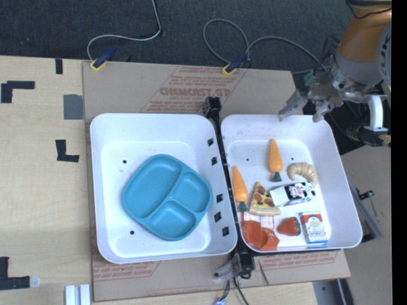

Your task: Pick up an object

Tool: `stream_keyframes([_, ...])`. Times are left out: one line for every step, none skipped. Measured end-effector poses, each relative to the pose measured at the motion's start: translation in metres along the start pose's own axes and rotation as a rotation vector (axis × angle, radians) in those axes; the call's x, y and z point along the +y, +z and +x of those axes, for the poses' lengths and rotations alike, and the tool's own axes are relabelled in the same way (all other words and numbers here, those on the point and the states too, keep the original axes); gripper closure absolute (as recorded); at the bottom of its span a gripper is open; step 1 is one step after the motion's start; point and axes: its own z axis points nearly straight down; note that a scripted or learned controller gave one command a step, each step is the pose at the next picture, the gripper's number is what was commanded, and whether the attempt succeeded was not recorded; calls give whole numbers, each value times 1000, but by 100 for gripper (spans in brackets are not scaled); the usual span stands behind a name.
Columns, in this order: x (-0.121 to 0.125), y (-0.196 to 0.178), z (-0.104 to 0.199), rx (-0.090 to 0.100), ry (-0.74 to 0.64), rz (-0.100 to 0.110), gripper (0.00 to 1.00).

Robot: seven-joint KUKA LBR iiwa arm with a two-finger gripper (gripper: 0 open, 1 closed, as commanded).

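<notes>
Camera view, gripper: the gripper hangs over the far rim of the right bin, fingers spread apart with nothing between them.
Camera view, arm: the grey arm with its orange band comes in from the upper right corner.
Camera view, right bin: toy food is scattered here, all of it nearer the camera than the gripper.
Camera view, closest item: an upright toy carrot lies below the gripper, apart from it.
Camera view, other items: a croissant sits just right of that carrot; a second carrot lies near the left wall; a pizza slice rests beside it; a small black and white toy touches the pizza's right side; a strawberry, a red piece and a small carton line the near edge.
Camera view, left bin: the left bin holds a blue divided plate, well apart from the gripper.
</notes>
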Motion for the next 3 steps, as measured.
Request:
stream_keyframes([-4,103,29,2,0,5,0])
stream_keyframes([-16,162,14,0,0,-3,0])
stream_keyframes([-16,152,14,-2,-1,-5,100])
